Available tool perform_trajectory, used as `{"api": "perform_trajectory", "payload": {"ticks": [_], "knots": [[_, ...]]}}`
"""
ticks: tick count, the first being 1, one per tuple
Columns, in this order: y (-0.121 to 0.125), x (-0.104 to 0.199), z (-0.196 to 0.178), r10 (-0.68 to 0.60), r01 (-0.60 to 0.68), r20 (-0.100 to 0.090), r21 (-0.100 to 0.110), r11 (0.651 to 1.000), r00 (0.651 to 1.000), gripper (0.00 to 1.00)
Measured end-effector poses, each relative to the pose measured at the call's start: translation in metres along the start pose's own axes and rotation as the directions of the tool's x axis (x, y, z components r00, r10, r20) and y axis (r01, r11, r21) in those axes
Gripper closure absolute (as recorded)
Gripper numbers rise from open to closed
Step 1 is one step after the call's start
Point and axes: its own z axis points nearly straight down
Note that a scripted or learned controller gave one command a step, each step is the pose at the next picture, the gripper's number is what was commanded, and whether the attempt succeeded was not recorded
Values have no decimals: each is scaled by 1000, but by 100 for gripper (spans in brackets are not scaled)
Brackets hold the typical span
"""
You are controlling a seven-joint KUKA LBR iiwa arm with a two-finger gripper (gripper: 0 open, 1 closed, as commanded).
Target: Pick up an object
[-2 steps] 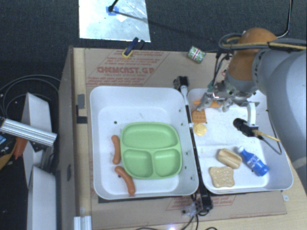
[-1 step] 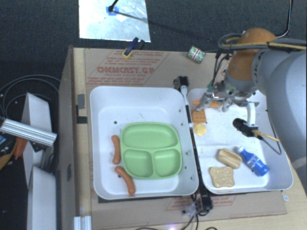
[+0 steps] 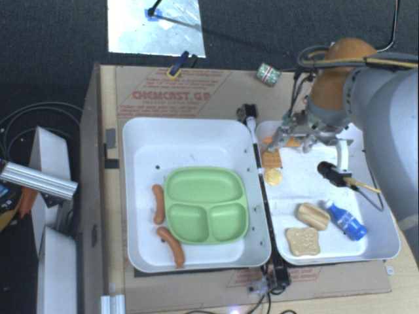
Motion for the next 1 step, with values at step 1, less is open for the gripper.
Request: {"api": "perform_trajectory", "payload": {"ticks": [1], "knots": [[0, -1, 0, 0, 0, -2, 1, 1000, 1000, 0]]}}
